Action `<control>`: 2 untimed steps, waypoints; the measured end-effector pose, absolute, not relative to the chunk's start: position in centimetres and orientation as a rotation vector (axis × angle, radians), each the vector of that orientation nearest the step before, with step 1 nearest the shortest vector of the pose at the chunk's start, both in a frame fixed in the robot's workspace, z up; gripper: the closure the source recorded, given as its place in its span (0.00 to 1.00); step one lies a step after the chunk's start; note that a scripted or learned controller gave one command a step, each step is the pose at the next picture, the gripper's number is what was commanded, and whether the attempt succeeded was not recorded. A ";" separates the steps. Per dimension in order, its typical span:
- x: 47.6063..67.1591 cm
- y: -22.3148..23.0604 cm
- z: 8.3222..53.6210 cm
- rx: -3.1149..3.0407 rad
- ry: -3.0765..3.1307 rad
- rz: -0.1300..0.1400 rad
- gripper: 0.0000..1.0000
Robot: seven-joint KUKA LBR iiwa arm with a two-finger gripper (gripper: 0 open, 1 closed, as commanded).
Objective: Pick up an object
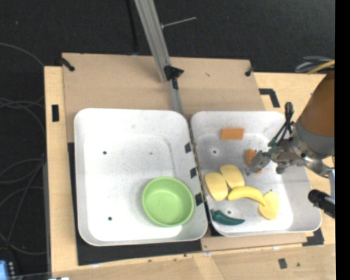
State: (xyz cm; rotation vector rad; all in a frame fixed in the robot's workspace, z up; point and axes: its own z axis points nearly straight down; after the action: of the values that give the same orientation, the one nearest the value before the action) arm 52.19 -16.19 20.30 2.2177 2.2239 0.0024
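My gripper (268, 164) hangs over the right bin (291, 214), near its right-hand middle, and is open: two dark fingers stand apart with white bin floor showing between them and nothing held. A small orange piece (251, 155) lies just left of the left finger (256, 164), partly hidden by it. An orange block (232, 134) sits toward the back of this bin. Two pale yellow lumps (216, 186) (233, 175), a banana (247, 194), a yellow chunk (269, 206) and a dark green pepper (226, 217) crowd the front.
In the left bin (105, 133) a green bowl (168, 200) stands at the front right corner. A grey metal pole (154, 34) slants up from between the bins at the back. The arm's orange band (319, 107) rises at the right.
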 end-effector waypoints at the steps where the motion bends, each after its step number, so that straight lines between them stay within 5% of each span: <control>1: 52.2 -16.2 20.3 2.219 2.222 0.002 0.00; 2: 51.5 -15.5 15.2 2.223 2.223 -0.005 0.00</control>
State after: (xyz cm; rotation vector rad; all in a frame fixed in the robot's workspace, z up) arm 51.47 -15.54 15.22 2.2233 2.2226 -0.0049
